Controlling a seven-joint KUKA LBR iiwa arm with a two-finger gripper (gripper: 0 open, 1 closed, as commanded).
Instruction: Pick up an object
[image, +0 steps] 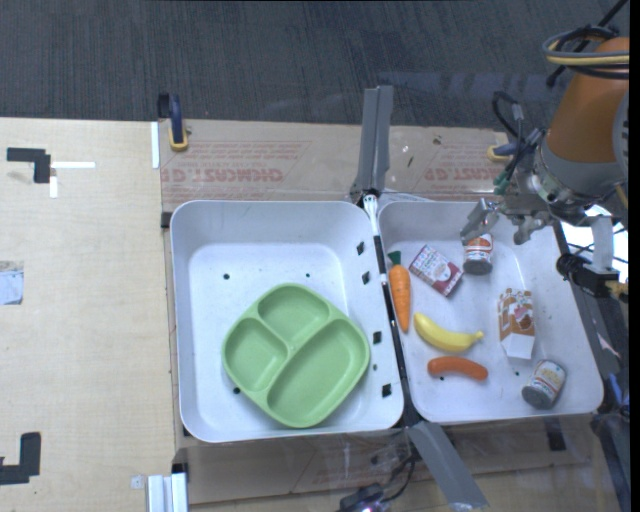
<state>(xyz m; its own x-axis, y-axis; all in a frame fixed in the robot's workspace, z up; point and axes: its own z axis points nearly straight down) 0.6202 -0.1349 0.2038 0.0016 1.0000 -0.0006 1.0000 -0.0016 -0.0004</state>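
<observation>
My gripper (500, 223) hangs over the far part of the right bin (585, 330), its fingers apart and nothing between them. A small can with a red label (478, 254) stands just below the left finger (479, 216). Also lying in this bin are a red-and-white box (435, 270), an orange carrot (399, 293), a yellow banana (447, 335), an orange-red sausage (458, 368), a small carton (516, 323) and a second can (543, 383) on its side near the front right corner.
The left bin (200, 300) holds a green divided plate (297, 353). A grey post (375, 140) rises behind the wall between the two bins. The orange-banded arm (590, 110) comes in from the upper right. Cables run along the right bin's right edge.
</observation>
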